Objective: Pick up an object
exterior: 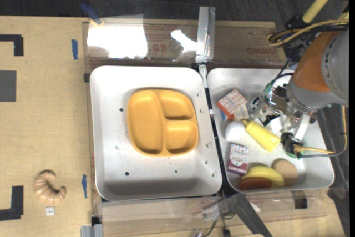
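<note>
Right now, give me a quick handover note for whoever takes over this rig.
Gripper: low in the right bin, beside the yellow bottle; whether the fingers are open or shut is unclear, and nothing is visibly held.
Right bin also holds a small red-and-white carton, a white carton, a banana and a brown egg-shaped item.
Left bin: a yellow divided tray.
A croissant lies on the bench outside the bins.
Done: nothing lifted. Left: grasp and raise one object.

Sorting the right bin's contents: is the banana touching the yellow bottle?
Apart. In the camera view, a strip of white bin floor shows between the banana and the yellow bottle above it.
</note>
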